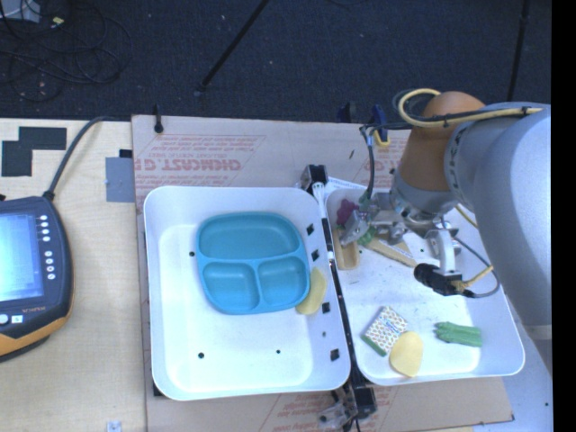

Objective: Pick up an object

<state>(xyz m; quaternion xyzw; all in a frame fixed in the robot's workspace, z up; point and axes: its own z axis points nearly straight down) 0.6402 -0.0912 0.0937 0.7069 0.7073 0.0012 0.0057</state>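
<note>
Cardboard covers the wooden worktop [81, 367] under two glossy white bins [180, 349]; left of the fingers [360, 226], whose spread I cannot tell, lies a smooth blue tray [254, 261].

Two white bins [171, 241], one blue tray [254, 261]

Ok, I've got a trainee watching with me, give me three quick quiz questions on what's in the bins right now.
1. True or false: the blue tray lies in the left bin.
2. Which lies nearest the green toy: A) the blue tray, B) the yellow piece, C) the handheld screen?
3. Fill in: the gripper hangs over the ___ bin's upper left corner.

Key: 1 true; 2 B; 3 right.
</note>
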